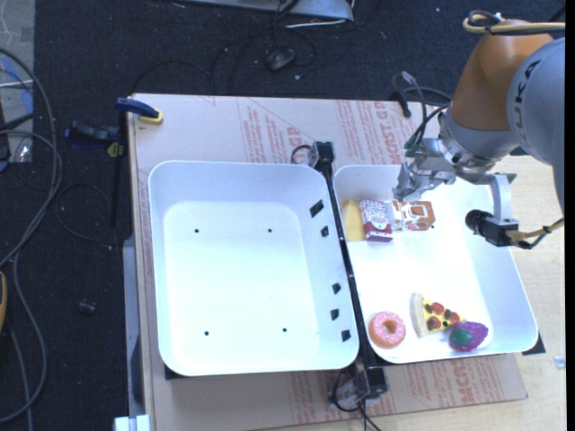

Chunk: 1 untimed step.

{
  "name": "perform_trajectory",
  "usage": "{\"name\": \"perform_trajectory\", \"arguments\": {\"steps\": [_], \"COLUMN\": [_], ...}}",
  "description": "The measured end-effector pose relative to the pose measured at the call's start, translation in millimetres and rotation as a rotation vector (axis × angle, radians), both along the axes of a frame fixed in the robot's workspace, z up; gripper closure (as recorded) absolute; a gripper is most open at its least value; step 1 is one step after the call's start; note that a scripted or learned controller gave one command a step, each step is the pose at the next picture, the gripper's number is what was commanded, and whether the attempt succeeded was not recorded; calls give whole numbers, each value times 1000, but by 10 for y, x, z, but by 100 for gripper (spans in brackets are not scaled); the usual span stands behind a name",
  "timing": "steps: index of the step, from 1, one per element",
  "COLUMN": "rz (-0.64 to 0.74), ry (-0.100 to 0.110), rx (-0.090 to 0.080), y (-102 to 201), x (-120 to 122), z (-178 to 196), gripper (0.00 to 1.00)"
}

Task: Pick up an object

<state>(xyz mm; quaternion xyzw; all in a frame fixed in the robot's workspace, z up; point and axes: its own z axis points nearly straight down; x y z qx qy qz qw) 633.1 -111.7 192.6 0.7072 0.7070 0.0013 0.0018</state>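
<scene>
Over the right bin (503,268), gripper (411,187) hangs above a carton (378,220); finger state cannot be told. Nothing lifted yet; grasp remains.

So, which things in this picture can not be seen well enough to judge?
- The hand: small and blurred above the right bin; whether it touches the packet below cannot be told.
- The printing on the packet and the small box: too small to read.
- The yellow item: partly covered by the packet.
- The arm: cut off by the picture's top right corner.
</scene>
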Motion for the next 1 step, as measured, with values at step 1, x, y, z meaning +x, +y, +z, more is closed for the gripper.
{"name": "perform_trajectory", "arguments": {"steps": [1], "rz": [1], "ry": [0], "rx": [0], "y": [-1], "x": [8], "z": [528], "gripper": [100]}}
